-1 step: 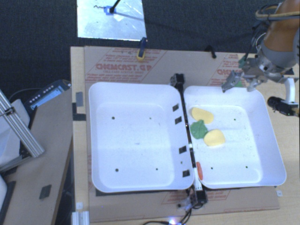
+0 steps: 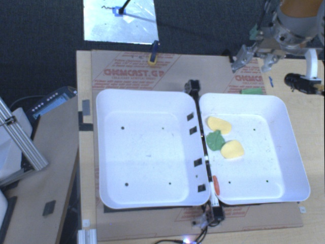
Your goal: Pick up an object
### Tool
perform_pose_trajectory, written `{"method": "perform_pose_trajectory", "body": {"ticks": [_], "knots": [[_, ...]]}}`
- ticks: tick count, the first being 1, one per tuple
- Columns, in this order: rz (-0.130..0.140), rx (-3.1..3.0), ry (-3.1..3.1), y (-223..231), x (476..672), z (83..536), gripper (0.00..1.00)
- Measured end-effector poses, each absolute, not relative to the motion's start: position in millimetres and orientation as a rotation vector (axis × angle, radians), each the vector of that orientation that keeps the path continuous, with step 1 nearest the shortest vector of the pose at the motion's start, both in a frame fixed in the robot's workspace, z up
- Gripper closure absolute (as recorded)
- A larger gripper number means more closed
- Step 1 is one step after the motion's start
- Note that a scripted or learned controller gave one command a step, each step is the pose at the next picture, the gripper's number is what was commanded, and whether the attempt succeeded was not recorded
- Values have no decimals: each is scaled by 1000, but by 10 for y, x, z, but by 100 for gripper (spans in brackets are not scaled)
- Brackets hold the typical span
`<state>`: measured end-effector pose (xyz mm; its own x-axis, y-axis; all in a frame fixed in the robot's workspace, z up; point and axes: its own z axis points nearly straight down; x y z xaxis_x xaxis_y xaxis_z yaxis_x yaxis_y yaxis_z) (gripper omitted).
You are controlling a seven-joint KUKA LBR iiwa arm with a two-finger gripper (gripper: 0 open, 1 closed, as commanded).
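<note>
Fingers (image 2: 252,56) spreading apart, gripping nothing, hovering at one o'clock above desk (image 2: 132,70) | yellow pieces (image 2: 219,124) and green piece (image 2: 215,140) lying touching in right bin (image 2: 284,131) | left bin (image 2: 109,105) sitting alongside.

3 objects (image 2: 222,138) in right bin (image 2: 284,121)

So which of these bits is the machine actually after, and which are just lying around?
For the job:
- upper pale yellow soft lump
- crinkled green leafy piece
- lower pale yellow soft lump
- small orange stick at the right white bin's near-left corner
- pincer, raised behind that bin

Just lying about:
- left white bin
- shiny foil sheet
- yellow-and-blue clip
- flat green strip
</note>
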<state>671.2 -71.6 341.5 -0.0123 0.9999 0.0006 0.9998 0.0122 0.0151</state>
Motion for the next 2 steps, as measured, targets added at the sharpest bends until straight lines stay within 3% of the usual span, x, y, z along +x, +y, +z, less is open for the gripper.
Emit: {"method": "perform_pose_trajectory", "body": {"ticks": [1,2], "knots": [[23,2200,2222,-253,6691,4800,0],[7,2207,2227,-283,6690,4817,100]]}}
